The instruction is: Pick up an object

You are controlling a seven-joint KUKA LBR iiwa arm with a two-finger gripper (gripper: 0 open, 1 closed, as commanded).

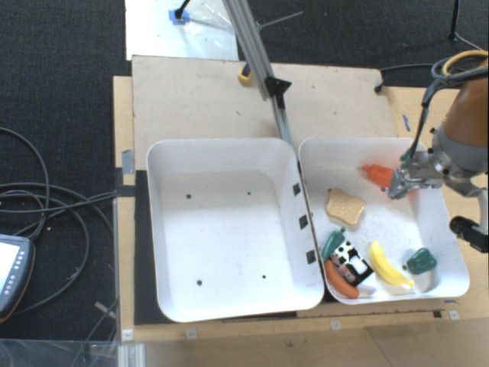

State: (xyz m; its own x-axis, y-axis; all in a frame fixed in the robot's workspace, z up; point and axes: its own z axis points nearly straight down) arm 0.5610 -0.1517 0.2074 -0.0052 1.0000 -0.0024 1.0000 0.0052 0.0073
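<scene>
Reaching in from the right, the gripper [403, 183] sits low over the right bin [443, 228], near its far right corner, touching or just above an orange object [376, 174]; we cannot tell how its jaws stand. Toward the middle we see a tan bread slice [344, 207]. Along the near edge lie a banana [390, 265], a green piece [421, 261] and a sausage [341, 278]. The left bin [164, 205] adjoins it on the worktop [199, 98].
</scene>
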